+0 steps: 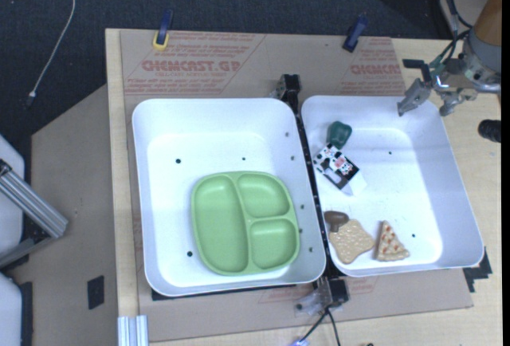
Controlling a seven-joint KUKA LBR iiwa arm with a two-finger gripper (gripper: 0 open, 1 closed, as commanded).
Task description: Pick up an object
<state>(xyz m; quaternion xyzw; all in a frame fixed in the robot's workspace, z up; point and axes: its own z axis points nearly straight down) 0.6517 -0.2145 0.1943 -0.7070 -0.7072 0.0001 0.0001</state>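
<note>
My gripper (430, 100) hangs over the far edge of the right bin (446, 177), its two fingers spread apart and open, with nothing between them. In that bin lie a small dark green object (339, 132), a black-and-white patterned piece (335, 166), a brown lump (335, 218), a tan toast-like slice (351, 241) and a pizza-slice shape (390, 242). All of them sit to the left of and nearer than the gripper.
The left bin (159, 169) holds a green divided plate (244, 222). A black clamp (288, 86) sits where the two bins meet at the back. Blue clips (355, 33) pin the cardboard base at its far edge.
</note>
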